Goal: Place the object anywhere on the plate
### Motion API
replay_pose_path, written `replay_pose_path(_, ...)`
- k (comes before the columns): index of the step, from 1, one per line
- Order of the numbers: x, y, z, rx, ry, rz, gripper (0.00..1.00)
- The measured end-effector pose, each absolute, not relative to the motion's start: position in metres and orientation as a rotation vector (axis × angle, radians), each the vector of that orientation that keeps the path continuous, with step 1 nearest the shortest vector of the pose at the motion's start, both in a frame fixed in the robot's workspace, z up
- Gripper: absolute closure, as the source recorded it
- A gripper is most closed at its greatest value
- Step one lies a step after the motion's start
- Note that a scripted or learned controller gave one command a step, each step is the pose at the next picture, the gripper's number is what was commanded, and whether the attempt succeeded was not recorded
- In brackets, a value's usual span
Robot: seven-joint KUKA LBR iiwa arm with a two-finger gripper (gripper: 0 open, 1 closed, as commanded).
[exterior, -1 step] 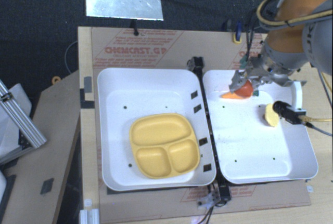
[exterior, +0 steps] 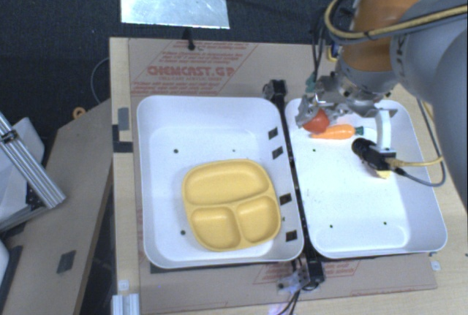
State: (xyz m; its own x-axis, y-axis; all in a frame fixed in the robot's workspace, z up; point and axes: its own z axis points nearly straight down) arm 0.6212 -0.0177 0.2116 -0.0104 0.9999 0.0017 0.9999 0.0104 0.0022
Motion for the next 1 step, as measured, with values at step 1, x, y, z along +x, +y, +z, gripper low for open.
replay_pose_path(1,0.6314,0.0389,0.2271,2.209,2.233,0.007,1.00)
